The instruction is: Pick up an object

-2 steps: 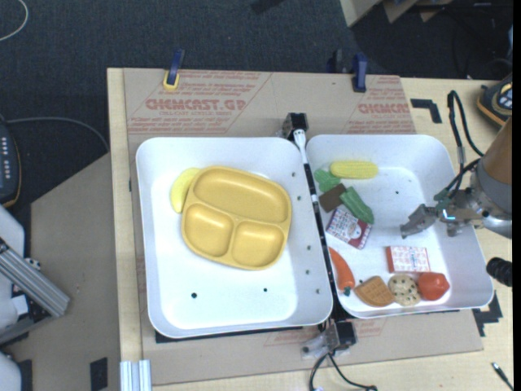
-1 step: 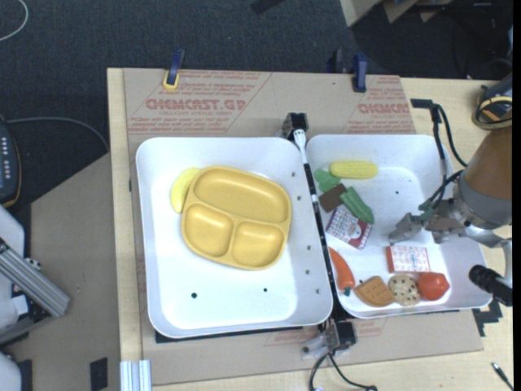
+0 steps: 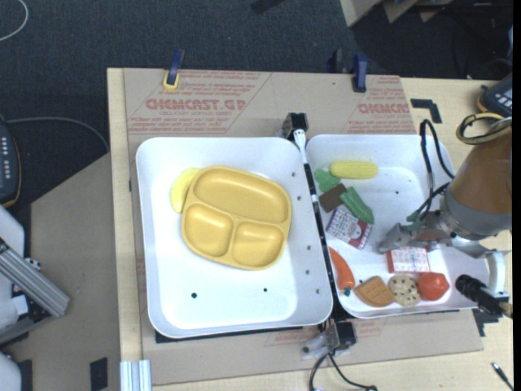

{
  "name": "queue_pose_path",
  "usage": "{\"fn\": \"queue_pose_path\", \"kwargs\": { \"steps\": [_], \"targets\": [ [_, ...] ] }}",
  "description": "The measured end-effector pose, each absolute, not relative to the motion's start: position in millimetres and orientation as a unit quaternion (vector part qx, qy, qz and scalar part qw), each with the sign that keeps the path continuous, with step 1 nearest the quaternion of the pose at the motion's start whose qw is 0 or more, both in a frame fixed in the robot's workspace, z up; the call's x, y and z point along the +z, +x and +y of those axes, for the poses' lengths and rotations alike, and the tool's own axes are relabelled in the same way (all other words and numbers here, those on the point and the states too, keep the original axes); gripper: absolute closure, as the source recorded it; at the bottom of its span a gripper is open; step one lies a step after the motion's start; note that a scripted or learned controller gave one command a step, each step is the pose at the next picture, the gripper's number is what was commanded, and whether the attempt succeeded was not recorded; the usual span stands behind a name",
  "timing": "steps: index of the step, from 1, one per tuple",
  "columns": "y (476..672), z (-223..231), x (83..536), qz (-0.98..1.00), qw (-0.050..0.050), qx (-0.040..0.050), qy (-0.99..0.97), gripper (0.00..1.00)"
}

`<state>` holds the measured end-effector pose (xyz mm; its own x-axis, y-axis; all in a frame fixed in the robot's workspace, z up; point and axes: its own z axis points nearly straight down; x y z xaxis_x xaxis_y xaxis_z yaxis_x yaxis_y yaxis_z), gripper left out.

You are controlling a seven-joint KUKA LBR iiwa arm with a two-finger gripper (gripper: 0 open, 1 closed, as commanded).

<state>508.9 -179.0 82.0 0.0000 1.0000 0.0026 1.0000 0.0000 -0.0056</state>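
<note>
Bottom-edge cookie (image 3: 402,288) crowds tomato (image 3: 433,284); right bin (image 3: 383,143) keeps open middle.

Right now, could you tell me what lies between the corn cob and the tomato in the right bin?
In the camera view, between the corn cob and the tomato lies the end effector, above a small red-and-white card.

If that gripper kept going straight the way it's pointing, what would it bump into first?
The gripper points toward the view's left, low over the right bin. First in line looks like the red and white packet, with the green toy just behind it. Height is hard to judge, so it might pass above.
</note>
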Motion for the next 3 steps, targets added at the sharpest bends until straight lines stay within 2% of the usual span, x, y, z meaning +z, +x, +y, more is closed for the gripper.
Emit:
{"fn": "queue_pose_path", "kwargs": {
  "steps": [1,2,3],
  "targets": [
    [510.1,-179.9,95.1,-0.707,0.000,-0.0002,-0.708,1.00],
    [511.0,-184.8,138.6,-0.707,-0.003,-0.0009,-0.707,1.00],
    [517.2,-185.1,201.8,-0.708,-0.004,-0.0016,-0.707,1.00]
  ]
}}
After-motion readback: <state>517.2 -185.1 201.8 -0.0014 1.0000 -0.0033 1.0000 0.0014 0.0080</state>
